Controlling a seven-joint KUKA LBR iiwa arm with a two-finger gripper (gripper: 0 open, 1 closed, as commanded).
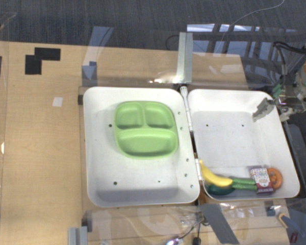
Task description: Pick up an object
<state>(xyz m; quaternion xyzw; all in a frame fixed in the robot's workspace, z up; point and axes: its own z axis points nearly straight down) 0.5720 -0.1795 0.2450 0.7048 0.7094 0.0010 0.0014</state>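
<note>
Lying far from gripper (265,108), banana (215,177) (near corner)

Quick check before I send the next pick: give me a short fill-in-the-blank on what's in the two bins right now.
1. The green divided tray lies in the ____ bin.
2. The yellow banana lies along the right bin's ____ edge.
3. The divided tray has ____ compartments.
4. The small carton lies just to the ____ of the banana.

Missing words: left; near (front); three; right
</note>
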